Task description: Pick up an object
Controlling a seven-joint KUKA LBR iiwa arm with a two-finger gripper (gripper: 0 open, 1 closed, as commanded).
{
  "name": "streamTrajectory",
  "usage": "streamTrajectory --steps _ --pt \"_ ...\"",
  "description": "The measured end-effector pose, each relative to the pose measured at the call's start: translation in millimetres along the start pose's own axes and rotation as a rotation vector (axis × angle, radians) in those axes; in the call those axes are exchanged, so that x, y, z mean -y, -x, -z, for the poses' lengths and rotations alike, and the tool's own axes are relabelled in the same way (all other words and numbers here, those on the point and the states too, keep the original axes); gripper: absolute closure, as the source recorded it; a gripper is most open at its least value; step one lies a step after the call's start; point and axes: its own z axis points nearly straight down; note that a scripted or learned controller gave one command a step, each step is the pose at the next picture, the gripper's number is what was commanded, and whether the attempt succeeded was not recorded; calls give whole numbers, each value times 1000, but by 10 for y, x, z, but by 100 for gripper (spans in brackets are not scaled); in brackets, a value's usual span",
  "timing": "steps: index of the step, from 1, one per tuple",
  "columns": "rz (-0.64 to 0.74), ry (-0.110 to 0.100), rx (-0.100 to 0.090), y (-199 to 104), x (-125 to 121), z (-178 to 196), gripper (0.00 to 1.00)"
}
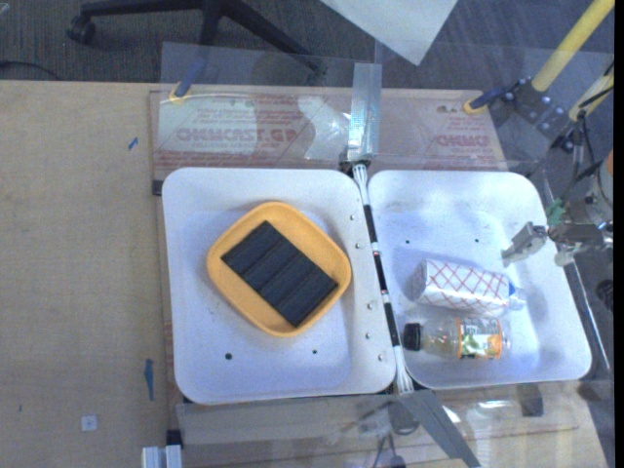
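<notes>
**Two bins, gripper at the right rim**

Nearest the camera in the right bin (556, 359) a small bottle (458, 339) lies on its side, dark cap to the left. Just beyond it lies a white carton (463, 283) with a red lattice pattern, touching or nearly so. The left bin (195, 359) holds a yellow tray (224, 281) with a black ridged insert. Farther right, the gripper (531, 242) hangs over the right bin's edge, holding nothing; how wide it stands, I cannot tell.
</notes>
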Motion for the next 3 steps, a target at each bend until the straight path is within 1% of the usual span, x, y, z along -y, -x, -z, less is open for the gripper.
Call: streamTrajectory --steps 1,2,3 --pt "-2 3 1 12 -5 100 100" --pt "-2 2 1 13 -5 101 0" --pt "52 38 7 -183 -72 -939 0"
